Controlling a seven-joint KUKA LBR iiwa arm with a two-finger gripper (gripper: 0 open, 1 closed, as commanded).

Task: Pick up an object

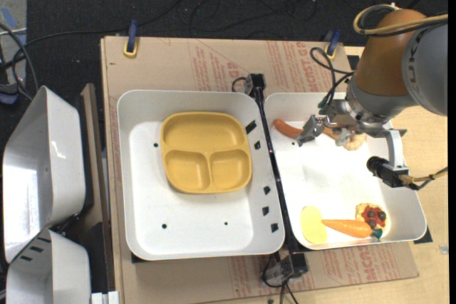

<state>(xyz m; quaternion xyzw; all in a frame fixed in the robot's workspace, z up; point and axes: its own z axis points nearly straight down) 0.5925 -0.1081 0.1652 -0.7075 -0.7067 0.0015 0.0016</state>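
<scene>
In the right bin an orange-red sausage lies near the far left corner. My gripper hangs just right of the sausage, low over the bin floor, and I cannot see whether it touches it. A tan bun-like piece sits directly under the wrist, partly hidden by it. Along the near edge lie a yellow disc, an orange carrot and a small red and yellow toy food.
The left bin holds a yellow three-part plate. A divider with black clips runs between the bins. Another white tub stands off the bench at the left. Cables trail over the dark floor behind.
</scene>
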